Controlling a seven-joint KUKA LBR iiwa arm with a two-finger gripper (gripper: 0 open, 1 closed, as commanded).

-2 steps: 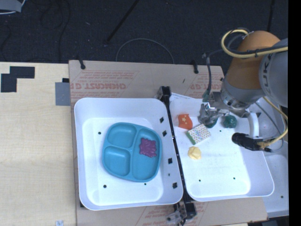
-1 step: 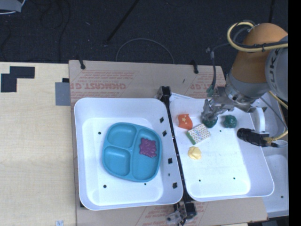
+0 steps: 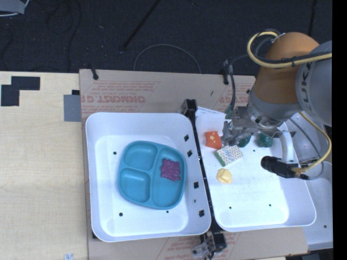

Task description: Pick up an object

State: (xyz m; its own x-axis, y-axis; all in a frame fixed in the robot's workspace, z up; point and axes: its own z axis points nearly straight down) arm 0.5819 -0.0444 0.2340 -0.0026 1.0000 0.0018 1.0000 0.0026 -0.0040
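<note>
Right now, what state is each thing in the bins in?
Blue plate: flat in left bin, right side up.
Purple piece: lying in the plate's long compartment.
Orange block: loose on right bin floor.
Patterned block: loose, just under the gripper.
Yellow piece: loose, apart from the rest.
Gripper: low over right bin.

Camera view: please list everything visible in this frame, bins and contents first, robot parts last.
Bench: 1, pale wood, under everything.
Cardboard sheet: 1, brown, beneath the bins.
Left bin: 1, white.
Right bin: 1, white.
Divided plate: 1, blue, in left bin.
Purple lump: 1, in plate's right compartment.
Orange block: 1, right bin, near the divider.
Checked block: 1, green-white, below the gripper.
Yellow piece: 1, below the checked block.
Teal pieces: apparently 2, beside the gripper.
Arm: 1, grey with orange band, from the right.
Gripper: 1, over right bin's upper left.
</note>
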